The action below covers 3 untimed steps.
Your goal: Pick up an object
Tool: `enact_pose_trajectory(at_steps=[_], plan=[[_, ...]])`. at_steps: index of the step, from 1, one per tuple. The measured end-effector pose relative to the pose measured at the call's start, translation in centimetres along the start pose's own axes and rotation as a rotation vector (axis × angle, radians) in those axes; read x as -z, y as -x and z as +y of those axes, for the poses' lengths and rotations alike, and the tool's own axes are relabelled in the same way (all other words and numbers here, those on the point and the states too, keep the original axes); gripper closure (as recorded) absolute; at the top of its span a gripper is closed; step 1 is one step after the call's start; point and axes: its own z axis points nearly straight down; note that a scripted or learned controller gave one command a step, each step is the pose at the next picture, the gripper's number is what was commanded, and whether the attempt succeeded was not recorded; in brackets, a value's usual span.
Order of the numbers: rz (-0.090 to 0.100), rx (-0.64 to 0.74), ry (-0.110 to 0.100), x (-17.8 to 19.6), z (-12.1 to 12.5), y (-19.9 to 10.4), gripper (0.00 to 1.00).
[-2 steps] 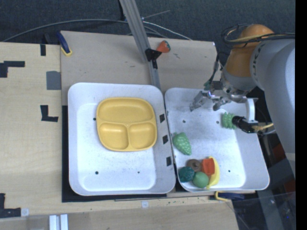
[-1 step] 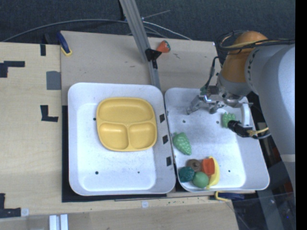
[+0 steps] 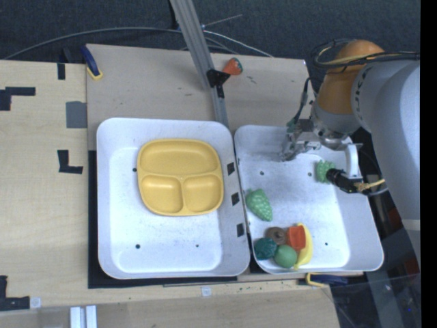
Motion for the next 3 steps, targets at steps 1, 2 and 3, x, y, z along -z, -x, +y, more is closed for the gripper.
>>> enact_pose_trajectory(at_steps=[1,2,3], plan=[[0.001,-0.003,0.005,4.3,-0.2,0.0,1.00],[0.001,-0.002,0.006,9.9,0.4,-1.0,1.00],[0.001,-0.002,0.007,14.6,1.2,-0.7,1.00]])
